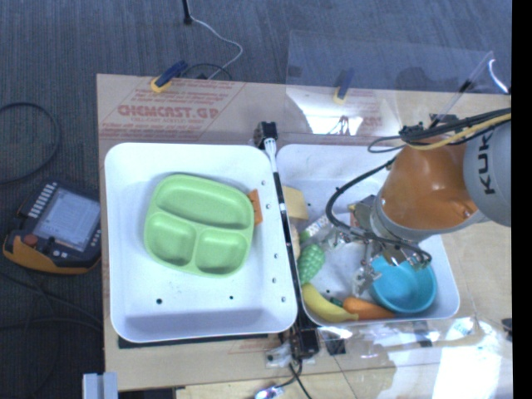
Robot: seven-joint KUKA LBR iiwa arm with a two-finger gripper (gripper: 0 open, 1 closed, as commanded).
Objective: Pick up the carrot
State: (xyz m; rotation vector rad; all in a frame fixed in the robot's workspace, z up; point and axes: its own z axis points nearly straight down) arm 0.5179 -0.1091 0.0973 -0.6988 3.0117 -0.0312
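Observation:
The carrot (pixel 368 309) is orange and lies along the front wall of the right bin (pixel 332 177), between a yellow banana (pixel 322 306) and a blue bowl (pixel 405 288). My gripper (pixel 359 263) hangs below the orange wrist band (pixel 424 191) over the middle of the right bin. It is just behind the carrot and beside the bowl's left rim. The wrist and cables hide much of it. I see nothing held in it.
A green knobbly item (pixel 311 263) lies left of the gripper, near the wall between the bins. The left bin (pixel 133 306) holds a green divided plate (pixel 199 224) with a small orange piece (pixel 256 207) at its right edge. A pendant (pixel 56 229) lies off the bench at the left.

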